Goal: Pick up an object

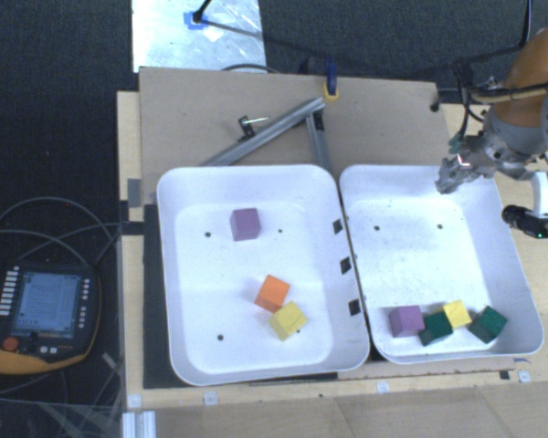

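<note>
Nearest the camera, along the front wall of the right bin (521,322), four small blocks sit in a loose row: a purple block (405,319), a dark green block (435,328) touching it, a yellow block (457,314) just behind that, and a second green block (488,323) at the right end, tilted. In the left bin (178,336) a yellow cube (289,320) lies toward the front, touching an orange cube (273,292) just behind it – both turned at an angle. Farther back in the same bin, well apart from that pair, stands a lone purple cube (246,224). The gripper (451,179) hangs over the far right corner of the right bin, close to its back rim and well away from every block; it looks bare, but it is small and blurred, so I cannot tell how its jaws stand. Behind it the grey arm (516,135) rises to its orange band (539,57). Beyond the bins a metal bar (265,133) lies slantwise on the brown board (384,117)
</note>
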Action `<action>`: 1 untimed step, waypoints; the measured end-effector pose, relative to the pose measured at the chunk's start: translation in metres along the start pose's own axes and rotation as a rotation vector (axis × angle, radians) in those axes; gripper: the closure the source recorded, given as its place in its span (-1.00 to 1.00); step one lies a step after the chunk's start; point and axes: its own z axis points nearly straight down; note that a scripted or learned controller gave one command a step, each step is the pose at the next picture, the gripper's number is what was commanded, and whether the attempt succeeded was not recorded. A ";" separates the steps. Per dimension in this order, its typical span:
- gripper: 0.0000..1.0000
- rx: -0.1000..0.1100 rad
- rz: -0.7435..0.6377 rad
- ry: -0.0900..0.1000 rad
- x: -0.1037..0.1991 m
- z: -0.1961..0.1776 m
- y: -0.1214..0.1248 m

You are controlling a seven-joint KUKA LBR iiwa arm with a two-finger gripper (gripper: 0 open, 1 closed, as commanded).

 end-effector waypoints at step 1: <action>1.00 -0.001 0.000 0.000 0.002 -0.045 0.002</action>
